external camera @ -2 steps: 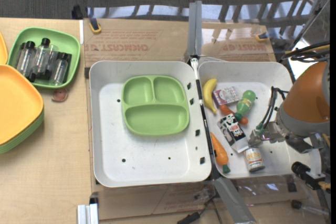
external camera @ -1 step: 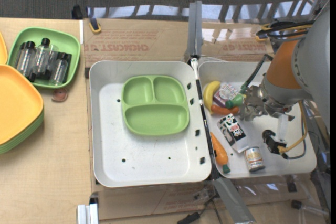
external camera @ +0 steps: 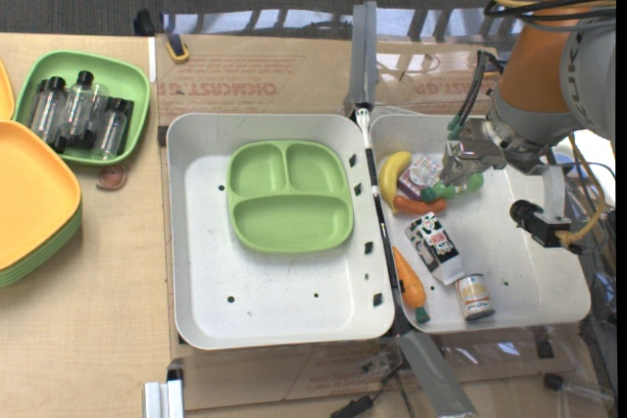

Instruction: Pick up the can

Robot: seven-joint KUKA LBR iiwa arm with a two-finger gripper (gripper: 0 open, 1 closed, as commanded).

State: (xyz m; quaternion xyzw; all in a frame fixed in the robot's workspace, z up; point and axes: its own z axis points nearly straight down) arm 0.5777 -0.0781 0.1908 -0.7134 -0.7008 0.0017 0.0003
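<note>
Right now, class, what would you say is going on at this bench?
A grey and orange robot arm reaches into the right bin, its gripper low over a cluster of a banana, a red pepper and a packet. The can it should pick up lies untouched nearer the bin's front, beside a small carton and a carrot. The left bin holds a green divided plate.

can [external camera: 476, 297]: open floor to right | carton [external camera: 434, 244] just left
</note>
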